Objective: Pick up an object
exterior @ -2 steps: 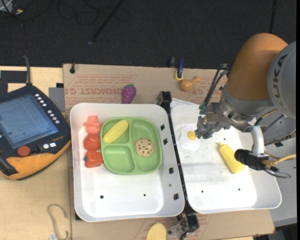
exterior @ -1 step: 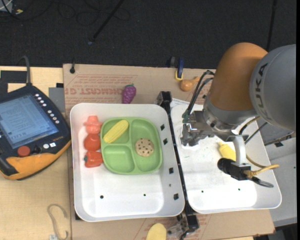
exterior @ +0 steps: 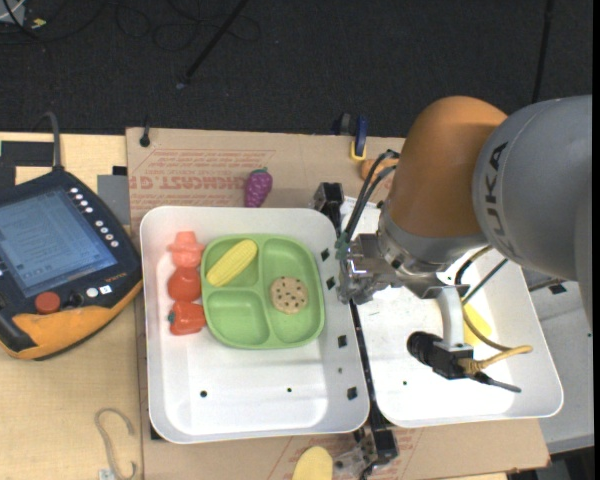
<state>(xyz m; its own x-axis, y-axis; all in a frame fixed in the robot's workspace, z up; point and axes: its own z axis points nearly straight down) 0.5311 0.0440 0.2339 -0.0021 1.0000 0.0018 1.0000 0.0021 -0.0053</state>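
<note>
Here the gripper (exterior: 348, 273) hangs at the left edge of the right bin (exterior: 542, 393), near the green plate (exterior: 242, 320), its jaws' state impossible to tell.

The green tray (exterior: 238, 320) looks glossy plastic, the bin (exterior: 250, 400) smooth white.

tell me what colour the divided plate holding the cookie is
The plate is light green, clearest in the camera view.

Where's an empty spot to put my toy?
The left bin has bare floor along its near edge, below the green plate. Its far half is crowded with plate and red toys. The arm hangs over the right bin.
</note>
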